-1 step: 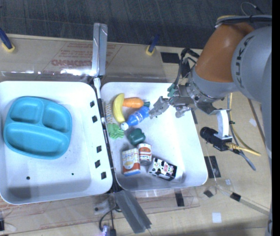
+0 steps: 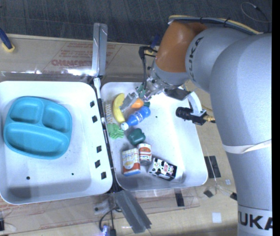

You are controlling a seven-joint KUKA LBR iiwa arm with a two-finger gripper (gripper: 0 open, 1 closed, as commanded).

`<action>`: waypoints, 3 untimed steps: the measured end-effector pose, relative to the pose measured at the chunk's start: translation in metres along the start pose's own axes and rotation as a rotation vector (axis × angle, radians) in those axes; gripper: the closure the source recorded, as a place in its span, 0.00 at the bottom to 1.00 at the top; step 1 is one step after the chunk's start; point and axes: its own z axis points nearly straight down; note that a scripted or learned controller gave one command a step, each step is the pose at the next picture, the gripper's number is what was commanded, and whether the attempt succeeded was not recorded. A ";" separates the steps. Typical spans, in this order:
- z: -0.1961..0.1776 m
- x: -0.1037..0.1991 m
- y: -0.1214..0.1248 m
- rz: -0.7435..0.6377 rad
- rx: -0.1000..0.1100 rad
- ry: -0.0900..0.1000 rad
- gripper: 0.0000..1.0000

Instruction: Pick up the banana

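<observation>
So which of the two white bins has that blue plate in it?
The left bin, the one farther from the arm. The blue plate lies there alone; the right bin holds the banana and other small things.

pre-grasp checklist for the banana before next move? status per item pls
1. Banana in right bin, near its left wall: ok.
2. Gripper beside banana, not over it: not ok.
3. Banana between fingers: not ok.
4. Crowding: orange item and blue bottle lie against banana: not ok.
5. Finger opening: cannot tell.
6. Blue tray in left bin, out of the way: ok.
</observation>
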 end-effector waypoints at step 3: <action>0.037 0.007 -0.025 -0.025 -0.008 -0.030 0.00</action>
